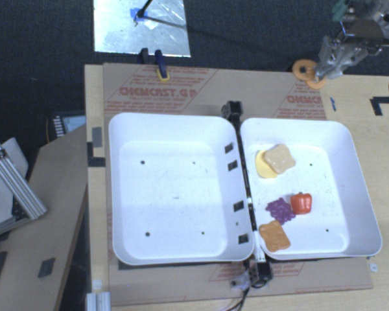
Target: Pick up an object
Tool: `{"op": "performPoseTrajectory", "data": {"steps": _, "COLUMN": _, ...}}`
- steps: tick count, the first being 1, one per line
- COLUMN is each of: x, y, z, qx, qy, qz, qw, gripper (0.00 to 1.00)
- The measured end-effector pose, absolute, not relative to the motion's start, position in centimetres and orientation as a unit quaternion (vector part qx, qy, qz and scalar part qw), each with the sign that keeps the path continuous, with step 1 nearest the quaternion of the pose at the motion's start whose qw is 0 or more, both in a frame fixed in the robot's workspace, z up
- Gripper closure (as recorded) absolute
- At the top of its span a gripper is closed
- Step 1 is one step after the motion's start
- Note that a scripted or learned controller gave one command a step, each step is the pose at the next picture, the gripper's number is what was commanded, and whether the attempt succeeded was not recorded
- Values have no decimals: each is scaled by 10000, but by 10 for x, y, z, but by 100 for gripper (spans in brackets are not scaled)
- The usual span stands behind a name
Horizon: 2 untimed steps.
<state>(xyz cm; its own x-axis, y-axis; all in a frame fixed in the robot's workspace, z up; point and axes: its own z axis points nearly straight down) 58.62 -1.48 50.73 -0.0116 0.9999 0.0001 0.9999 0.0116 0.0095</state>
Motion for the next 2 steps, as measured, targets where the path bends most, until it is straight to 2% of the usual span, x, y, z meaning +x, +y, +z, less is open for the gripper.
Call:
{"op": "performPoseTrajectory", "data": {"steps": 1, "x": 612, "y": 53, "z": 537, "qx": 7030, "qy": 7112, "qz": 33, "qw": 16, "gripper": 100}}
{"op": "performPoseTrajectory", "data": {"steps": 2, "x": 651, "y": 107, "z": 526, "qx": 7045, "qy": 7097, "qz": 20, "qw": 15, "gripper": 100}}
